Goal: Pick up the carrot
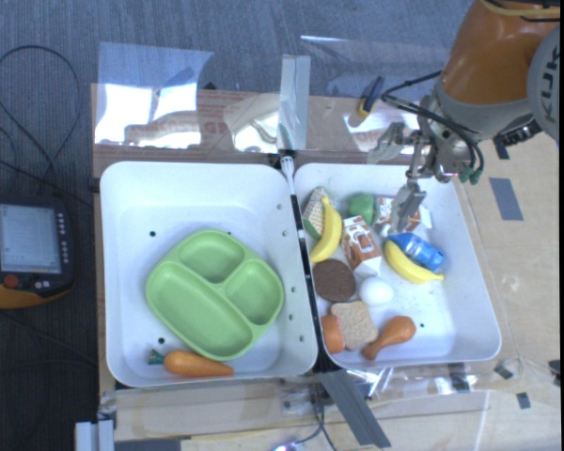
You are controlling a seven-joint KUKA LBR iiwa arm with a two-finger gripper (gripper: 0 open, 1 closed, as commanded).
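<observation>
The carrot [197, 365] is orange with a small green top. It lies flat in the left bin [132, 195], at that bin's front edge, just below the green divided plate [216, 294]. My gripper [407, 207] hangs over the back of the right bin [475, 308], above a pile of toy food. It is far from the carrot, about a bin's width to the right and further back. Nothing can be seen held in it.
The right bin holds a banana [327, 233], a green item [362, 207], a small carton [362, 242], a second banana [409, 263] with a blue piece on it, a brown cookie [336, 278], a white egg [377, 292], bread [355, 322] and a drumstick [390, 334]. A pendant [23, 247] lies far left.
</observation>
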